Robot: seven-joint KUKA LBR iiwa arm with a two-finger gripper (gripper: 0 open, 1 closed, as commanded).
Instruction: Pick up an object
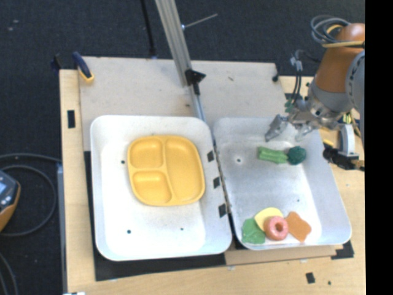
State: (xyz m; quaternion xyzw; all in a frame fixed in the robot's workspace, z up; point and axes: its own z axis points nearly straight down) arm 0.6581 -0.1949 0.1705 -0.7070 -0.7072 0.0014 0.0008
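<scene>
A green toy broccoli (281,155) lies on its side in the right bin (258,189), near the far right part. My gripper (290,130) hovers just above and behind it, at the bin's far edge. Its fingers (274,128) stand spread apart with nothing between them. At the bin's near edge sits a cluster of toys: a pink donut (277,228), a yellow disc (268,216), an orange piece (299,225) and a green piece (252,232).
The left bin (110,226) holds a yellow divided plate (166,169). A slanted metal post (175,35) rises behind the bins. Cables (325,26) hang by the arm at the right.
</scene>
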